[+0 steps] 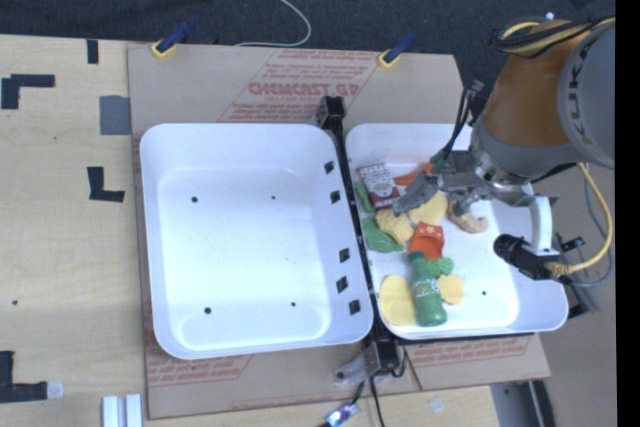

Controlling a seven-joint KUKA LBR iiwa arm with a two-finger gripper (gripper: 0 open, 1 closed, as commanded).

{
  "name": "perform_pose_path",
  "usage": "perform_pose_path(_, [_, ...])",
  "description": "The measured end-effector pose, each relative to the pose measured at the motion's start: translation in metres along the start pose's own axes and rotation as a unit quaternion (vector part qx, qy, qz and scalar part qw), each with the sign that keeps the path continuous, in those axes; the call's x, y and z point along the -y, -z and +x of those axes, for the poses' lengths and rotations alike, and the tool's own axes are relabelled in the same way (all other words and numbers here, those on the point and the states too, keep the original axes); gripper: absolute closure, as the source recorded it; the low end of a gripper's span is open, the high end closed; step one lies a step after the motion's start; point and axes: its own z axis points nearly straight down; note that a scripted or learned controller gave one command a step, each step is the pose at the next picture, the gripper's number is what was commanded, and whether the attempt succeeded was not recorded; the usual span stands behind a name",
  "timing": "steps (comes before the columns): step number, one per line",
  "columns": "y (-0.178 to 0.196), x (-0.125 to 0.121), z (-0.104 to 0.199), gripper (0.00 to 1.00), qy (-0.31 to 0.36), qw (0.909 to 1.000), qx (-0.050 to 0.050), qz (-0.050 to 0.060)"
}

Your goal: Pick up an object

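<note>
The right bin holds a heap of small items: a green bottle with a red cap, a yellow piece, a green leafy piece, a white and red packet, a yellow piece and a tan one. My gripper hangs low over the upper middle of this heap, its grey fingers pointing left and down toward the yellow and red items. Whether anything sits between the fingers is hidden by the clutter.
The left bin lies beside the right one, with a black divider between them. The arm's orange band and grey wrist cover the right bin's far right corner. A black cable fitting hangs over the bin's right side.
</note>
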Motion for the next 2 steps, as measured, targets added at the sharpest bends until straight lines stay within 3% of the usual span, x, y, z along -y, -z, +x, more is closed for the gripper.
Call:
perform_pose_path(1, [-0.119,0.035,-0.005,0.0,-0.001,1.0,0.002,0.0])
perform_pose_path(2, [-0.102,0.032,-0.005,1.0,-0.001,1.0,0.001,-0.003])
